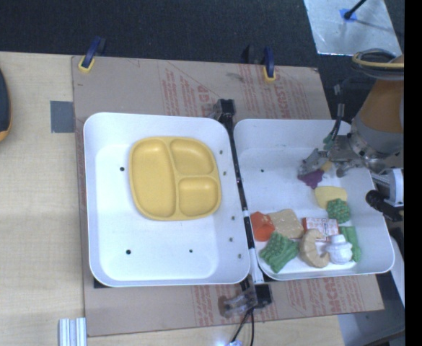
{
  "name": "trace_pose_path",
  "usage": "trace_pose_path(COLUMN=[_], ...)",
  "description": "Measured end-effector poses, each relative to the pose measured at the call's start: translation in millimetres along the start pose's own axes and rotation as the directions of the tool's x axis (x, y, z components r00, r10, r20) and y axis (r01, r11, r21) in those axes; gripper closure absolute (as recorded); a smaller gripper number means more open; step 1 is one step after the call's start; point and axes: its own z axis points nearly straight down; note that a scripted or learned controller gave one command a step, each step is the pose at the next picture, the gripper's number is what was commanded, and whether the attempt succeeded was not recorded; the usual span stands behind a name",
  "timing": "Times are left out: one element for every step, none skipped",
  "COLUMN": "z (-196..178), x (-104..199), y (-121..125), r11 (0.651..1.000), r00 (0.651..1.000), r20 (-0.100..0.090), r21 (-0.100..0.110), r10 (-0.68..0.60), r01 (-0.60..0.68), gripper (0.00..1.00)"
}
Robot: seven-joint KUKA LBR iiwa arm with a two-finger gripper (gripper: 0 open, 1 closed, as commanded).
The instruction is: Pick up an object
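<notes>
Claw (319, 166): low over the upper part of the right bin (283, 139), fingers splayed toward the left; whether they are released or clenched cannot be told. A small purple object (312, 178) lies directly beneath the fingertips; contact cannot be confirmed, and its long axis is too small to judge.

Left bin (102, 215): 1 yellow divided plate (174, 176) with 3 compartments, set in the upper half, long axis running roughly left to right.

Right bin, lower half, left to right: red piece (262, 226); green ridged piece (278, 251), long axis slanting up to the right; tan piece (288, 223); round tan piece (314, 248); red-and-white packet (321, 226); yellow block (330, 194); green broccoli-like piece (338, 210); white piece (340, 249); green stick (351, 241), long axis near vertical.

The counter (30, 215) bears both bins on a cardboard sheet (160, 85).
</notes>
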Motion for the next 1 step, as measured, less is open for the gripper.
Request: trace_pose_path(z=[12.4], x=[44.9], y=[9.4], r11=[1.0], r00=[1.0], r20=[-0.004], r21=[0.003], r10=[-0.001], r01=[0.001], gripper=[0.0])
